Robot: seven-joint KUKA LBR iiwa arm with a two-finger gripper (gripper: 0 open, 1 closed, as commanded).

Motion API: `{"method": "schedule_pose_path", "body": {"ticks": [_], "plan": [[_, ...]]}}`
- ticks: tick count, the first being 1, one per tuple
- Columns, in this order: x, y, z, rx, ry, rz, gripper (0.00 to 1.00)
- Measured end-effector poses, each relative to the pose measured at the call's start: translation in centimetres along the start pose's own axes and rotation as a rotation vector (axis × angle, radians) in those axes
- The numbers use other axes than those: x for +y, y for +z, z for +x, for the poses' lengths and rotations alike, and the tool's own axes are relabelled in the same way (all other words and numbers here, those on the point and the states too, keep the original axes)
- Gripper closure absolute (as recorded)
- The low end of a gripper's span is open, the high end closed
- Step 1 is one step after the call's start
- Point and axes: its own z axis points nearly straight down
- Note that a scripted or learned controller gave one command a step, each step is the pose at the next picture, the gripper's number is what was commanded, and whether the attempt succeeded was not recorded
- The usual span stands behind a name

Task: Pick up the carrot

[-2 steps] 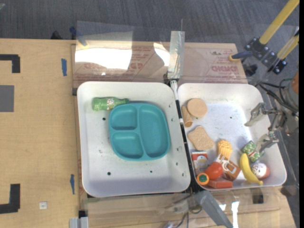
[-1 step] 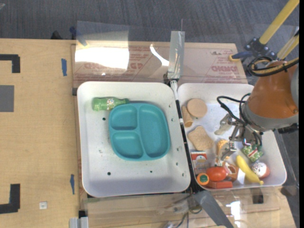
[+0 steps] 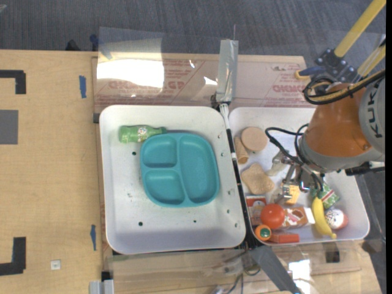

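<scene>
The carrot lies along the front wall of the right bin. It is a short orange piece with a green-ringed end at its left. My gripper hangs over the middle of that bin, below the orange wrist band, and is above and slightly right of the carrot, well apart from it. A small yellow item sits just under the gripper. A red tomato rests between the gripper and the carrot.
The right bin also holds a tan round piece, a bread slice, a banana, a red-and-white ball and a small packet. In the left bin are a teal divided plate and a green bottle.
</scene>
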Motion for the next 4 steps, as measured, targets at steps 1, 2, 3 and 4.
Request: {"method": "schedule_pose_path", "body": {"ticks": [1,2,3,4], "plan": [[9.4,-9.4,-5.2,0.008,0.088,-0.006,0.00],[7.1,-9.0,0.4,0.020,0.025,-0.001,0.00],[4.3,-9.0,6.2,0.022,-0.165,-0.003,0.00],[8.0,-8.9,0.6,0.017,-0.022,-0.003,0.00]]}}
